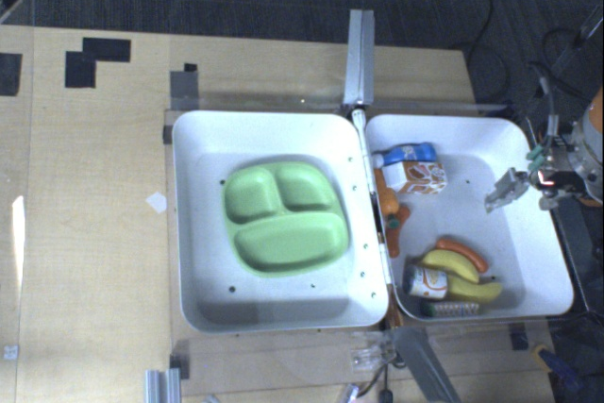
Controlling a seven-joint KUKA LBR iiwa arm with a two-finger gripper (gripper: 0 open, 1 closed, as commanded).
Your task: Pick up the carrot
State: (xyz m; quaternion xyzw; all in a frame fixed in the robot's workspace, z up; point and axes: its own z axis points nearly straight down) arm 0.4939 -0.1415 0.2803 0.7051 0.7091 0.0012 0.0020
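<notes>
approach is judged to be the step in hand: the grey two-finger gripper (505, 191) is seen over the right shallow white bin's (528, 293) right side, nothing held, finger state not discernible. the slim orange carrot (389, 212) lies well apart, against the bin's left wall beside a blue-and-white carton (412, 169); a leftward reach and descent would be needed.

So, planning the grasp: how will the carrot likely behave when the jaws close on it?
The carrot looks like stiff moulded plastic, so probably light and rigid. Its slim tapered shape may slip or roll. It lies tight against the right bin's left wall, leaving little room.
</notes>
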